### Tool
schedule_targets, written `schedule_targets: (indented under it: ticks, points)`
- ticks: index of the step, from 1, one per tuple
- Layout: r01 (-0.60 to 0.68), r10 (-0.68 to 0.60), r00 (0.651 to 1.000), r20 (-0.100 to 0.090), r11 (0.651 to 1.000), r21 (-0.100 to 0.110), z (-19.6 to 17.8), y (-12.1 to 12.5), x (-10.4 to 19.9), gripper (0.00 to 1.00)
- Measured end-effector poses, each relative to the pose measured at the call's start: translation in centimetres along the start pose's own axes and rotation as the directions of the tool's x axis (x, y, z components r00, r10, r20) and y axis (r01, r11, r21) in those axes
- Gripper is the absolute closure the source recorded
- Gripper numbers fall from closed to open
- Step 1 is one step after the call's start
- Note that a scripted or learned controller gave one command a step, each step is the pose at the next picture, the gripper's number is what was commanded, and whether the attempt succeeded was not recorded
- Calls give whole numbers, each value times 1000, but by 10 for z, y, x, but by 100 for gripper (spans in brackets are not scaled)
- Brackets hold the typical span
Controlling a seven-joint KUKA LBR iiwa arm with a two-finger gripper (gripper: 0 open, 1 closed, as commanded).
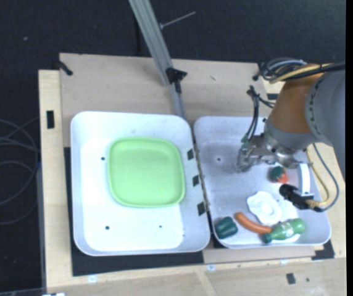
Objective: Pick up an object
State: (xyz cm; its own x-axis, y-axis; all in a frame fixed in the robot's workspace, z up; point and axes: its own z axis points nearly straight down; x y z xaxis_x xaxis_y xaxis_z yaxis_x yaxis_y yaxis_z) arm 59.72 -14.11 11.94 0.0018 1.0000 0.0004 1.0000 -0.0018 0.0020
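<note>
Your gripper sits low over the upper middle of the right bin, over bare floor, and I can't tell whether it's open or closed. The objects are all off toward the bin's near-right: a small orange piece just right of the gripper, then a white piece, orange carrot, green bottle and dark green block clustered nearer the front edge, well apart from it. Left bin holds a green plate.
</note>
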Motion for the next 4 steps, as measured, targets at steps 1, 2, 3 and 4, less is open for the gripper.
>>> schedule_targets:
  ticks: [1,2,3,4]
  points:
    - [1,-1,1000,1,1000,-4,-62,0,-6,100]
    - [2,-2,1000,1,1000,-3,-115,1,-7,100]
    - [2,-2,1000,0,1000,-1,-138,2,-7,100]
    - [5,-5,1000,0,1000,1,-138,4,42,100]
